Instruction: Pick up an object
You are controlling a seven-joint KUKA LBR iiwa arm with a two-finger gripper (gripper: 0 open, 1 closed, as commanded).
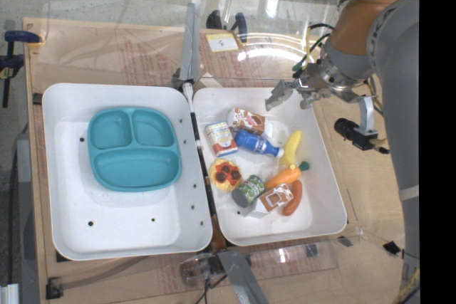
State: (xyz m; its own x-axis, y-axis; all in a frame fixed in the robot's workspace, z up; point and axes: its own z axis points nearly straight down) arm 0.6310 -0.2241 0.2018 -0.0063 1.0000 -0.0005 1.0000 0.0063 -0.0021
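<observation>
The right bin [324,153] holds several toy foods in a loose cluster: a brown carton [247,120], a white and red carton [221,138], a blue bottle [256,144], a yellow banana [292,146], an orange carrot [285,176], a red sausage [293,197], a round pizza piece [226,174] and a green can [249,191]. My gripper [293,97] hangs above the bin's far right corner, beyond the brown carton and apart from it. Its fingers are spread open with nothing between them.
The left bin [64,196] carries a teal divided plate [134,148]. A metal rail [188,46] runs between the bins at the back. A clear plastic sheet [263,18] lies behind the right bin. A blue clamp [14,53] sits at the bench's left edge.
</observation>
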